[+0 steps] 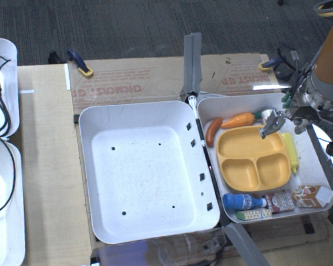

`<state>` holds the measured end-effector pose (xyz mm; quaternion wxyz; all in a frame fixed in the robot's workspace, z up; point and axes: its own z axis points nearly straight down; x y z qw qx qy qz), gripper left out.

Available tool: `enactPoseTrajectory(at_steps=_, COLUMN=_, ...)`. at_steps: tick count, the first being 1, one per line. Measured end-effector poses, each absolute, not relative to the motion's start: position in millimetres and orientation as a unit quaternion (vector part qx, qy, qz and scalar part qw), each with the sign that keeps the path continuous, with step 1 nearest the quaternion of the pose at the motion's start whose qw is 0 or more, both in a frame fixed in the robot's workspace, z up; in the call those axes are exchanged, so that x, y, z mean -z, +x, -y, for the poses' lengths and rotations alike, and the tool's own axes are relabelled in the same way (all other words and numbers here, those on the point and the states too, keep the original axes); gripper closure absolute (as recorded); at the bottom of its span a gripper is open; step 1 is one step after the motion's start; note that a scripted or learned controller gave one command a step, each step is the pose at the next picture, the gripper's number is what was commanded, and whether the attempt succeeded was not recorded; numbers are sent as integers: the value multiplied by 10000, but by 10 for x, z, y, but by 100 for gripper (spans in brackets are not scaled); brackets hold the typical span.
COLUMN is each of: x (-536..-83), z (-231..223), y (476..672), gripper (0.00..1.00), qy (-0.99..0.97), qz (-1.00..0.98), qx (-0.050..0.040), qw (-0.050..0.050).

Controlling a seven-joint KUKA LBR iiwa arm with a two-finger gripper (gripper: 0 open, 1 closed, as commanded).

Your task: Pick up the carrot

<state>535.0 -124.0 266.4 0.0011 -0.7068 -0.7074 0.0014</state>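
Right of centre in the frame, the right bin [324, 163] is crowded. Carrot [238, 120] lies along its top edge, orange, roughly level, green top end toward the right. Just left of it, a red sausage [212, 131] on a slant; the two nearly meet at the carrot's tip. Below both, a yellow tray [253, 158] with three compartments takes up most of the bin floor, its upper rim close under the carrot. Corn [290, 151] stands along the tray's right side. Along the bin's bottom edge: blue bottle [243, 201] on its side, a small packet [281, 202], a carton [312, 196] at the lower right corner.

Left bin [141, 170] sits alongside, a grey divider [192, 64] rising between the two at the top.

Arm [325, 71] comes in from the upper right of the frame. Gripper [271, 123] hangs over the tray's top right corner, just right of the carrot's green end and apart from it. One metal finger [269, 126] is plain to see, angled down-left over the tray rim; the other is lost against the wrist clutter, so cannot tell how wide the fingers stand. Nothing is visibly held between them.
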Motion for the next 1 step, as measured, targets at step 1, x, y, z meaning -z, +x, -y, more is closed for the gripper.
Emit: enactPoseTrajectory(at_steps=1, x=-1878, z=716, y=5817, gripper=0, qy=-6942, qz=7198, qx=-27, qw=30)
